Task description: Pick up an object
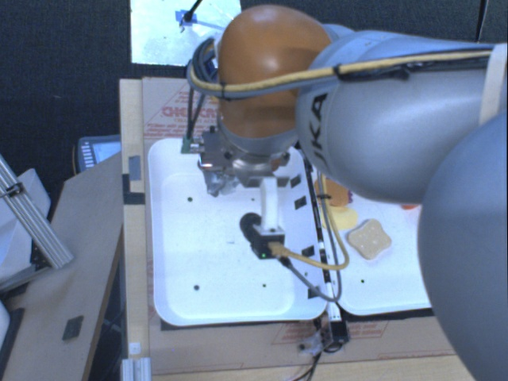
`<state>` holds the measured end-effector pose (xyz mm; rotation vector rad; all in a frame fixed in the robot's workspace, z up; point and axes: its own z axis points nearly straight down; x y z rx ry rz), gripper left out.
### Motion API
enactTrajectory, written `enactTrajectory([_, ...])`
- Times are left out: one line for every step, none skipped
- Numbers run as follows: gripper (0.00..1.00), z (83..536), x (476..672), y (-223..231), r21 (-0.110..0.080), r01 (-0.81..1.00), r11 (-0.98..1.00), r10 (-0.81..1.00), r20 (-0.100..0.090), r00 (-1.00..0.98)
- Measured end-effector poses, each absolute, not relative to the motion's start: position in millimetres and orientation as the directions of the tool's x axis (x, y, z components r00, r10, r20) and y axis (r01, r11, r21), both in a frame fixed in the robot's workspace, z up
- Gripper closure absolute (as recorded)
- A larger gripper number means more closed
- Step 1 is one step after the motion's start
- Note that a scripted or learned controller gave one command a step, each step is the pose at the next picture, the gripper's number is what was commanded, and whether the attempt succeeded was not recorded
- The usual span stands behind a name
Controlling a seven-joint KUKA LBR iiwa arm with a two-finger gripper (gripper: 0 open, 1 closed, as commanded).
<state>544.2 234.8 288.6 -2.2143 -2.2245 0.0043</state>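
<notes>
You see nothing lifted yet: the gripper hangs over the left bin at mid-frame - whether its claw is spread or pressed together you cannot tell - and the toast-shaped piece lies in the right bin, centre right.

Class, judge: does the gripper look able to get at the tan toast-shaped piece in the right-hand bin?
Probably yes: the tan piece lies uncovered in the right-hand bin, though the gripper is over the left bin.
</notes>
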Motion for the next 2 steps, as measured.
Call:
enactTrajectory([1.0, 172, 481.7, 234, -0.015, 1.0, 0.001, 1.0, -0.005, -0.001])
enactTrajectory([1.0, 98, 505.3, 213, -0.006, 1.0, -0.002, 1.0, -0.003, 0.002])
